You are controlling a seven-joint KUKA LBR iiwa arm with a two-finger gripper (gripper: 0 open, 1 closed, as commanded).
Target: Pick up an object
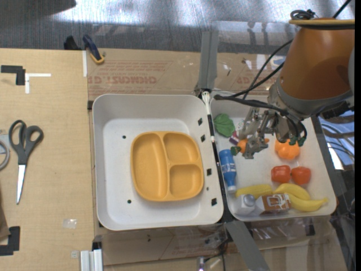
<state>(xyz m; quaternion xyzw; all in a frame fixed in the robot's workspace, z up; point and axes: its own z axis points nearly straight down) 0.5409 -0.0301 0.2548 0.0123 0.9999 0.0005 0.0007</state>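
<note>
Several small objects lie in the right bin (330, 168), and none has yet left it, so the pick appears unfinished. The gripper (255, 143) hangs low over the bin's middle, close to a small orange piece (243, 146) at its nine o'clock side; whether that piece is between the fingers or merely beside them cannot be told, nor can the pincer's width be judged. Around it, a green toy (224, 124) lies toward ten o'clock, an orange fruit (287, 150) at three o'clock, a blue bottle (227, 167) toward seven o'clock, two red pieces (291, 174) at five o'clock, and two bananas (293, 195) with a small carton (275, 204) at six o'clock along the near wall. What remains, by this judgement, is a secure close and a lift. At nine o'clock of all this the left bin (107, 151) holds a yellow divided tray (167, 166). Both bins rest on a pale wooden bench (45, 151), where scissors (23, 151) lie far out at nine o'clock.
</note>
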